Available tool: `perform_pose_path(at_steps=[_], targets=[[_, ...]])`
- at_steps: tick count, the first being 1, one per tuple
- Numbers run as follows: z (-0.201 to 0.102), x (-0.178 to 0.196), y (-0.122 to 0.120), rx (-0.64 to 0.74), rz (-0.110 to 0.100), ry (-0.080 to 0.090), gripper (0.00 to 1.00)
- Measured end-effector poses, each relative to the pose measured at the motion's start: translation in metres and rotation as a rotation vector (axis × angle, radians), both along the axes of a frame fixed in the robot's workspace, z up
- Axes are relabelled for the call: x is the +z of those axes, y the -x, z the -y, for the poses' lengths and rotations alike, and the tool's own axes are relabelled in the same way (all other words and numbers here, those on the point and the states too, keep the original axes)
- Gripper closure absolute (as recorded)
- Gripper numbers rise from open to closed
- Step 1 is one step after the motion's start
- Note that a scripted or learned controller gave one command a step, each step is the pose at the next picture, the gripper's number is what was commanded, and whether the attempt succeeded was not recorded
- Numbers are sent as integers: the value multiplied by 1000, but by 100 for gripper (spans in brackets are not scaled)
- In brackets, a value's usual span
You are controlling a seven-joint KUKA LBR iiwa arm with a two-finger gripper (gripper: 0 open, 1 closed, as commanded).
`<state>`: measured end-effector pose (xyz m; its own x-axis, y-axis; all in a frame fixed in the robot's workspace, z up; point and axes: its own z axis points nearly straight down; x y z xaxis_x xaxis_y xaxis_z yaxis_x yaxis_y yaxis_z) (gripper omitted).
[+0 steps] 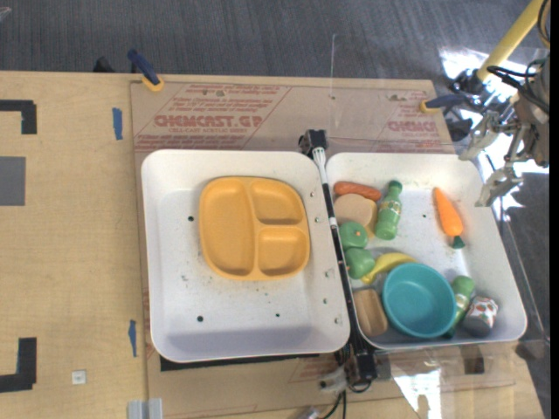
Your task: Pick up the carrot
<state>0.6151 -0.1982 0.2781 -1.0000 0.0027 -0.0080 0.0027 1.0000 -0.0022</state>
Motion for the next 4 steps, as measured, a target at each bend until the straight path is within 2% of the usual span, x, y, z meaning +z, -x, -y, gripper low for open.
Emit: perform_pose_path(at_steps=[1,2,3,4], targets=[[23,-159,43,-16,-18,-6,0],[25,-189,-10,-33,6,0,0],[24,-174,-14,-31,19,3,100],[26,-187,131,-29,0,-1,100]])
